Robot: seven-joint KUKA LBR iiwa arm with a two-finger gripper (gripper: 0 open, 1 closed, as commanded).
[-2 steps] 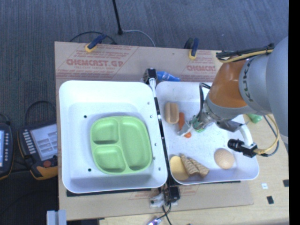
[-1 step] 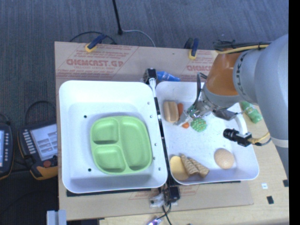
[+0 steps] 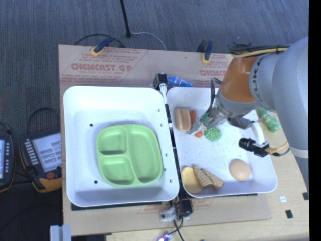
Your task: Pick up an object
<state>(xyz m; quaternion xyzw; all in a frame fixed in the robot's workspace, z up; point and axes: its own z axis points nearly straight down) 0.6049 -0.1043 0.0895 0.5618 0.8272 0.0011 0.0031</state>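
Bumpy green ball (image 3: 213, 133) beside tool (image 3: 207, 120), tool's state unclear, smooth tan oval (image 3: 240, 169) nearby

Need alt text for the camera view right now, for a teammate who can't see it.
The gripper is down in the right bin over a green toy beside a hot dog bun. The left bin holds a green divided tray.

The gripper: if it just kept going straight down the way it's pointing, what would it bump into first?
Probably the green ball: the gripper points down right above it, with a small orange piece beside. Depth is hard to judge from this slanted view.
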